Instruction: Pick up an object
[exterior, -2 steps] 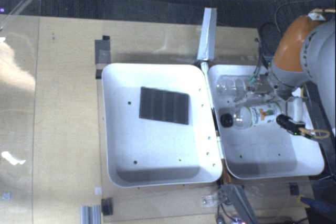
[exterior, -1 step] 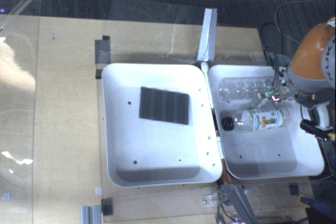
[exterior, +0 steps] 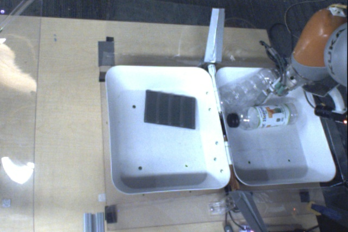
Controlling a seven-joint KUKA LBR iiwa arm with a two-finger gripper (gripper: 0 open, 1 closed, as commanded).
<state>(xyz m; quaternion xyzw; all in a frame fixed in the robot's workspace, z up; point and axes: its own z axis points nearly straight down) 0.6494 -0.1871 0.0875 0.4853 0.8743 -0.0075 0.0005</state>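
Jaws (exterior: 278,86) over right bin (exterior: 283,163), state unclear, bottle (exterior: 265,117) lying nearby

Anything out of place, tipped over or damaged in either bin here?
The capped bottle lies on its side in the right bin, and a clear plastic bottle beside it looks crumpled. The dark ridged pad in the left bin lies flat.

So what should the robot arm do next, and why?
Probably dip a little lower, toward the crumpled clear plastic bottle in the right bin. The gripper sits at that bottle's right end, nothing visibly between its fingers. The labelled bottle with the black cap lies just below, so either is near.
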